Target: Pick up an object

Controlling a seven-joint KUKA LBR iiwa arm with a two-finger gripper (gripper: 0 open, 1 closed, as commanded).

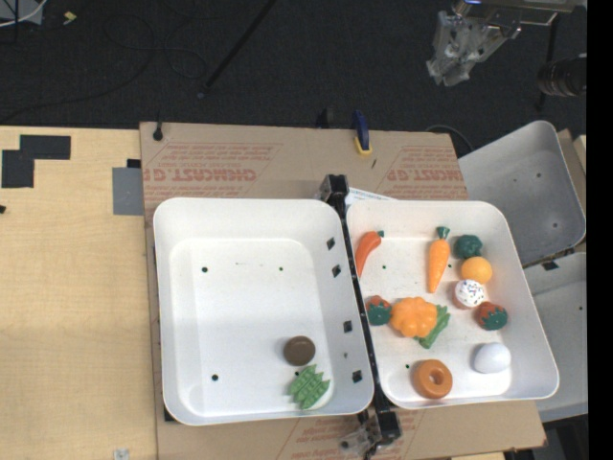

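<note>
Two shallow white bins sit side by side on a cardboard sheet (287, 166) atop the table (67, 286). The left bin (182, 228) holds a brown ball (299, 350) and, just below it, a green leafy toy (309, 388) near the front wall. The right bin (536, 353) carries a red pepper (368, 249) by the divider, a yellow pumpkin (414, 316) at centre, a carrot (437, 262), an orange ring (432, 379), a white egg (491, 358), a broccoli floret (467, 246), an orange (476, 269) and a red tomato (493, 316). The gripper (458, 48) hangs high beyond the bins at upper right, well clear of every toy; whether its jaws are open or closed cannot be told
</note>
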